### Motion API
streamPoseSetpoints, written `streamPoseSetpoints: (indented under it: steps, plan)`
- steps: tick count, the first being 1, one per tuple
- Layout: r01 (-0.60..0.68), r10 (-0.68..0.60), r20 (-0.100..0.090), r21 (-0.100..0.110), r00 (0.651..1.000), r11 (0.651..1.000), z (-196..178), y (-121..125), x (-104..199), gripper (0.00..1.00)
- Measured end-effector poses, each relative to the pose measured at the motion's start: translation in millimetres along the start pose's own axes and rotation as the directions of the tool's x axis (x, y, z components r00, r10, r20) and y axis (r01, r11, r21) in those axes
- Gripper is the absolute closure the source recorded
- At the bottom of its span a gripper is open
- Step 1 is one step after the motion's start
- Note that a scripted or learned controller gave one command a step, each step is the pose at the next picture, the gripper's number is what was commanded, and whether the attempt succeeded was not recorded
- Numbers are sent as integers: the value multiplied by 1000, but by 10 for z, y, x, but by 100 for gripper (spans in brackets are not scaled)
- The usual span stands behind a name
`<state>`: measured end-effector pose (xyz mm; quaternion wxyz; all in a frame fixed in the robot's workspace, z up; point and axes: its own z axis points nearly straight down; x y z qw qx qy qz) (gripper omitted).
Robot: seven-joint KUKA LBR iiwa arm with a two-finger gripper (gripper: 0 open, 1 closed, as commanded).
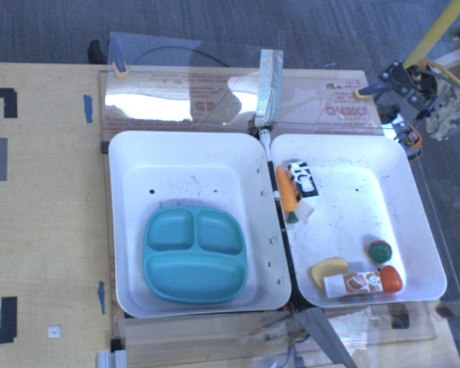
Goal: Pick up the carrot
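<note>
Carrot point(287, 191) lies against right bin's point(422, 205) left wall, untouched; gripper point(405, 90) parked beyond bin corner, finger state unreadable.

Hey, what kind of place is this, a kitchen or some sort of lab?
Most likely a robotics lab bench, not a kitchen: two white bins sit side by side on a wooden bench marked with tape, holding toy food like a carrot and a teal divided plate.
</note>
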<state>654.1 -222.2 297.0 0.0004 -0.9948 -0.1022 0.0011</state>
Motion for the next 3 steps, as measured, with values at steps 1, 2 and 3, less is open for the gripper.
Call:
streamPoseSetpoints:
  steps: [1,2,3]
  plan:
    - [1,-1,-2,-2,1000,1000,19,4,73,100]
    - [0,0,1,1,1000,1000,137,0,72,100]
    - [12,-12,-5,-2,1000,1000,-22,-26,74,100]
